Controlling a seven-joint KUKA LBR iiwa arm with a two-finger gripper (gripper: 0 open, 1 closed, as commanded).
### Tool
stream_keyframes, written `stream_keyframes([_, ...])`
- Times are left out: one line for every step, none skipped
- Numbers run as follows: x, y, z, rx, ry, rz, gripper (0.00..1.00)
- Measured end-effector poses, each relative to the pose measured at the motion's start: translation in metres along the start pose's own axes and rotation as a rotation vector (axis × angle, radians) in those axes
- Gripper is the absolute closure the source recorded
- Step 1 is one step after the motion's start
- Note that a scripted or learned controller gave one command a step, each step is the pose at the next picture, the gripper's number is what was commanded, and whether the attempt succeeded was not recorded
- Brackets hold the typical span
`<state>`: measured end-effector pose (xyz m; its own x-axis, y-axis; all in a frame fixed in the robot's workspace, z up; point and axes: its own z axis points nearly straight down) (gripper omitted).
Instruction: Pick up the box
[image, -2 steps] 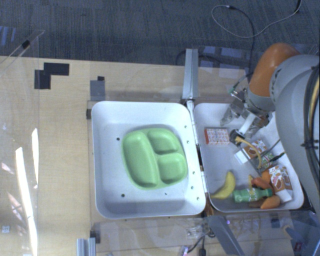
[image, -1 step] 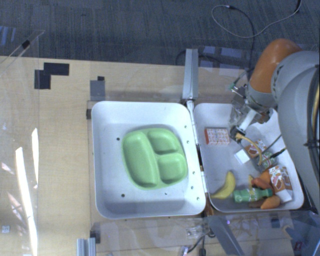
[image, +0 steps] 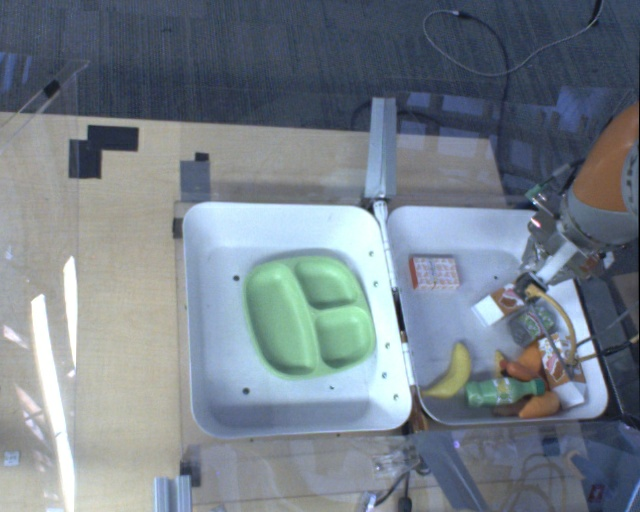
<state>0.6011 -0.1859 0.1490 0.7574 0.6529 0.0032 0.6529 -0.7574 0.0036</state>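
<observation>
The box (image: 434, 272) is small and flat with a red and white checked print. It lies in the right bin (image: 450, 235), in the back left part, near the divider between the bins. My gripper (image: 548, 245) hangs over the right side of the same bin, well to the right of the box and apart from it. Nothing of the box is under or between it. The orange band of the arm (image: 612, 170) comes in from the right edge.
The left bin (image: 215, 300) holds a green divided plate (image: 310, 315). The front of the right bin holds a banana (image: 452, 370), a green bottle (image: 495, 392), orange carrot-like pieces (image: 535, 403), a white and brown packet (image: 497, 305) and a dark packet (image: 532, 322).
</observation>
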Motion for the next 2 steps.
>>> stream_keyframes([0.039, 0.047, 0.024, 0.0, 0.0, 0.143, 1.0])
stream_keyframes([0.042, 0.048, 0.01, -0.005, 0.004, 0.133, 1.0])
